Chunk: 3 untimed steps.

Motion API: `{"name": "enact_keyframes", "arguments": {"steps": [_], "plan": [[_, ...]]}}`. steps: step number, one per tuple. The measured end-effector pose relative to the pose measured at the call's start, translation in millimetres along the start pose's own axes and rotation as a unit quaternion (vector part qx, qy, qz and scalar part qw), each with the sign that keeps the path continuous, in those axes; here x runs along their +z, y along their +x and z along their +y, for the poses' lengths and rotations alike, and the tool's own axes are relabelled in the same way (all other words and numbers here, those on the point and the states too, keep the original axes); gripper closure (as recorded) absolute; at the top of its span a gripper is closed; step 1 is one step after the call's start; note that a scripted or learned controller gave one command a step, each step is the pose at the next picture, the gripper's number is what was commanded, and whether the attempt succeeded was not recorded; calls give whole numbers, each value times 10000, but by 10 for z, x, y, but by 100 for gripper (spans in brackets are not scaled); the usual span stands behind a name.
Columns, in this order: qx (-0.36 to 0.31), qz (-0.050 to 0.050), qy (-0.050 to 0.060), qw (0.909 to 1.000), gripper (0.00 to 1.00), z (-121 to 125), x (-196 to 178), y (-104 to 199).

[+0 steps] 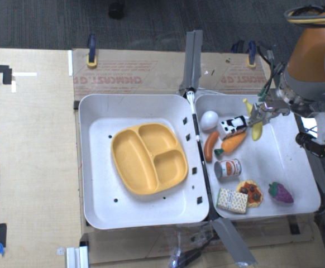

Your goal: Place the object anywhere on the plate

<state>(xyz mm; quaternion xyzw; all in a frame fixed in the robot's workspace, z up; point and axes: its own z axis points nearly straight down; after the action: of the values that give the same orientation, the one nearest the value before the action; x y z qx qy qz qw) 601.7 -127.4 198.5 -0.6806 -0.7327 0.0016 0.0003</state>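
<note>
The yellow three-compartment plate (149,158) lies in the left bin (95,149). My gripper (261,114) is low over the back of the right bin (302,166), directly above a yellow banana (256,130). The banana's ends stick out on either side of the gripper. A black-and-white toy cow (232,125) and an orange carrot (233,142) lie just left of the gripper. The arm's grey and orange wrist (313,60) rises to the upper right.
The right bin also holds a white egg (209,119), a red sausage (210,145), a small can (228,168), a cracker (232,200), a pizza piece (250,192) and a purple grape bunch (281,192). A raised divider (195,127) separates the bins.
</note>
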Motion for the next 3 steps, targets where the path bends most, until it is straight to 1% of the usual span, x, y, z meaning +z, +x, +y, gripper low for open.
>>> {"name": "enact_keyframes", "arguments": {"steps": [1, 2, 3], "plan": [[-529, 6, -1, 9986, 100, -242, 75, 581], [-553, 2, -4, 9985, 100, 125, 80, 1115], [-1318, 2, -2, 9913, 100, 127, 73, 1798]]}}
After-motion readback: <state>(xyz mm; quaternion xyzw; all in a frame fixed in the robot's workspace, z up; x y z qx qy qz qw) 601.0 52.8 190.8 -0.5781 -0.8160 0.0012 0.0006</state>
